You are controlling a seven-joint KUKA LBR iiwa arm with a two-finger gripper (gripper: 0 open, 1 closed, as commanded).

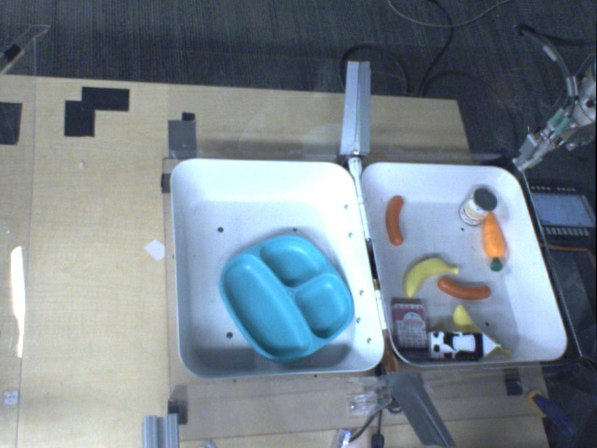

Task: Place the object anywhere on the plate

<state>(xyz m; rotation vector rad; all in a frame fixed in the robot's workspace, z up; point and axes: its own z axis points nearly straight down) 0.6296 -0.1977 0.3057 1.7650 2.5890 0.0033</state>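
Wooden bench (84,278) under two white bins (201,343).

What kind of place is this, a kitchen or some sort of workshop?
Most likely a robotics lab bench, not a kitchen: two white bins are fixed side by side, the food looks like toys, such as a banana, and loose cables trail on the carpet.

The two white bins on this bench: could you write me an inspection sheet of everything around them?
Surface: pale wooden bench bearing two shallow white bins, left bin, right bin.
Job's things: blue three-compartment plastic plate in the left bin, nothing on it.
Clutter: right bin holds two orange-red toy sausages, yellow toy banana, orange toy carrot, small dark-capped jar, dark red card box, black-and-white toy.
Grippers: gripper beyond the right bin's far corner; finger state unclear.
Cables: thin loops on the floor.
Surroundings: dark carpet.
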